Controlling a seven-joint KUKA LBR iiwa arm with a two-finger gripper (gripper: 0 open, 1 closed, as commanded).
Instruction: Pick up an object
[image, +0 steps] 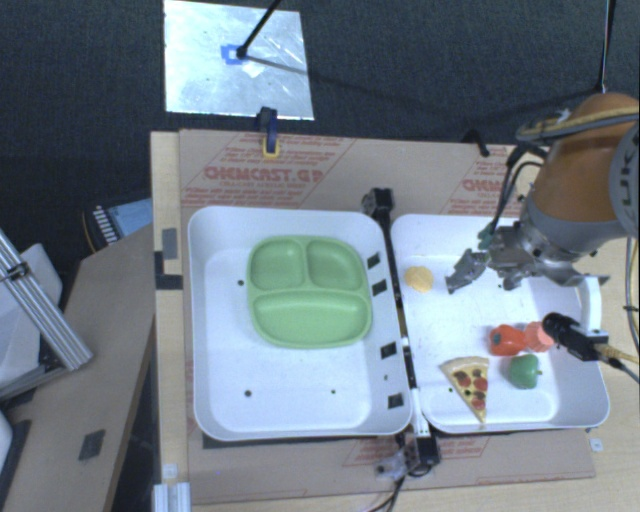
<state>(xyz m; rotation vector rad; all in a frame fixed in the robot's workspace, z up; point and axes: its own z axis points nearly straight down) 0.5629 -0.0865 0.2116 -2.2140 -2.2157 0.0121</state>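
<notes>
Yellow and small, the rounded toy piece (419, 279) at about ten o'clock in the right bin (570, 410) lies closest to the hand (466, 270), which hangs just to its right with its tip toward it. Whether the hand is spread or pressed together I cannot tell; nothing shows between its tips.

The other candidates sit lower in the same bin. A pizza slice (470, 383) lies at six o'clock, a red piece (510, 339) at about four o'clock, and a green piece (523, 371) just below it. The red and green pieces are close together, perhaps touching. They all look like hollow plastic play food: light, stiff and smooth, so likely to skid or roll on the white floor if nudged off-centre.

The yellow piece stands apart from its neighbours, with free room around it, which makes it the easiest choice. A pinch across its widest part, low toward the bin floor, should suit it. The pizza slice lies flat and thin, so it would be harder to get under; a grip across its crust end looks best. The red and green pair risk being knocked into each other.

In the left bin (215, 400), a pale green divided tray (305, 295) sits near the centre; broad and shallow, it offers only its rim.
</notes>
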